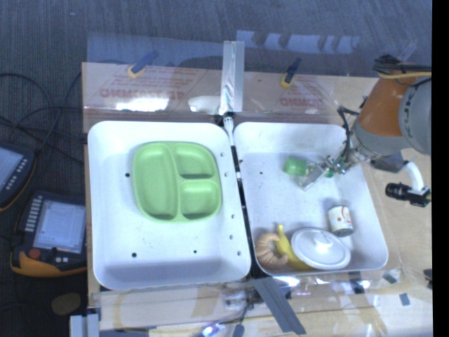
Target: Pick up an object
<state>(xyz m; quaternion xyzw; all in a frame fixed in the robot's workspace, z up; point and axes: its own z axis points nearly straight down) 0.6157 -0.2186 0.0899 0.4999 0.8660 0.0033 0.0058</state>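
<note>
One fixed camera looks down from above the worktop [414, 258] at a slant. It stands far enough to take in both white bins, left bin [98, 188] and right bin [368, 209], plus surrounding floor.

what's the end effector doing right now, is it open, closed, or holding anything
End effector: low in the right bin, right beside the small green object; whether it is open, closed or gripping cannot be told.
</note>
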